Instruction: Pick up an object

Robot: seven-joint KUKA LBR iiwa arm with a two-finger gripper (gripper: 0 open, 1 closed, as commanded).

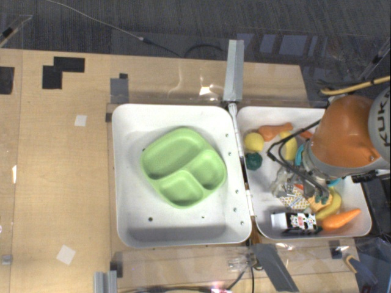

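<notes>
Though plainly low over the middle of the right bin [264,194], cannot tell the end effector [299,187] as spread or closed under its cables. Just beneath, at the bin's centre: patterned packet [289,192], judged light, soft and slippery, best pinched across a raised fold. Toward the bin's near right corner: banana [330,204], probably light and stiff, best taken across its middle. Reaches in from the bin's right, orange wrist [343,133] tipped downward.

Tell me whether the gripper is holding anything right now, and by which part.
Cannot be told: the gripper is down among the toys in the right bin, its fingertips hidden.
</notes>
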